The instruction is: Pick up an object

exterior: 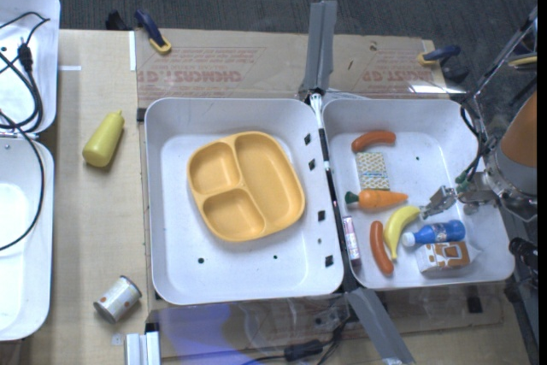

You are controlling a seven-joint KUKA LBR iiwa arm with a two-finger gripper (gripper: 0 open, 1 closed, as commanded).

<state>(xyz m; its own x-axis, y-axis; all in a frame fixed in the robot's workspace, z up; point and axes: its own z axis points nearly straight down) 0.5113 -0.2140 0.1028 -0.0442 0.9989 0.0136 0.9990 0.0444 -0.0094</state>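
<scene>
Clerk: Bins, two, white, shallow, side by side. Left bin (171, 201) holds one yellow tray (246, 185) with three compartments, lying flat near the middle.

Checker: Right bin (427, 145)?

Clerk: Seven items. Sausage (373, 139) at the far end; wafer (373, 170) just below it; carrot (382, 199) below that, pointing right. Banana (397, 228) curves from the carrot's tip toward the near wall. Second sausage (381, 247) lies left of the banana, close beside it. Bottle (436, 233), blue and white, lies on its side right of the banana. Carton (445, 256), brown, sits just below the bottle by the near wall.

Checker: Arm?

Clerk: Enters from the right. Gripper (441, 199) is low in the right bin, above the banana's upper end and near the bottle. Fingers look slightly parted with nothing between them (small and partly blurred, so not certain). No contact with any item that I can confirm.

Checker: Outside the bins?

Clerk: Mustard bottle (103, 138), yellow, lying on the bench left of the left bin. Can (116, 297), on its side near the left bin's near corner. Clamps, two, blue and yellow: one (151, 32) far left, one (439, 55) far right, on the cardboard (231, 64) behind the bins.
</scene>
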